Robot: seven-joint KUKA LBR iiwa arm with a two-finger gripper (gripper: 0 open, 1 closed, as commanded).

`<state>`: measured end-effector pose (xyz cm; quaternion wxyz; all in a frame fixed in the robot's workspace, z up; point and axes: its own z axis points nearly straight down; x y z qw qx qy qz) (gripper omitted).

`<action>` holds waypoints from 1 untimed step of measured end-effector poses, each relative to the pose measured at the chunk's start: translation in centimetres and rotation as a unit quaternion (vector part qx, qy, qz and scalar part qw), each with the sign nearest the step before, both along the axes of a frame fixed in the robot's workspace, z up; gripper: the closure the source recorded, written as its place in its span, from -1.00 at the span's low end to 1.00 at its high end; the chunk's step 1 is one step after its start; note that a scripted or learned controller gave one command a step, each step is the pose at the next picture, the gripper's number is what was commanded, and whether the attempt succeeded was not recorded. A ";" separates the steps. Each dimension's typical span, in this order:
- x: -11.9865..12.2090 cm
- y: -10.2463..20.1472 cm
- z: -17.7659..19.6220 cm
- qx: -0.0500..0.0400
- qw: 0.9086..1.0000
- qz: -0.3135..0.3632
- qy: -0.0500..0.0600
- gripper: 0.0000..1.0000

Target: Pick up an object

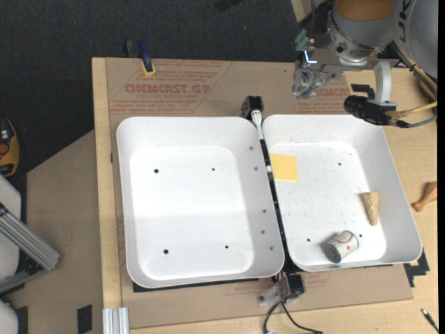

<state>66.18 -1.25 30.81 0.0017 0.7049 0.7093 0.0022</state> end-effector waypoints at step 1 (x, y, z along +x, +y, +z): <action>-0.4 10.3 4.8 0.002 1.000 0.003 -0.001 1.00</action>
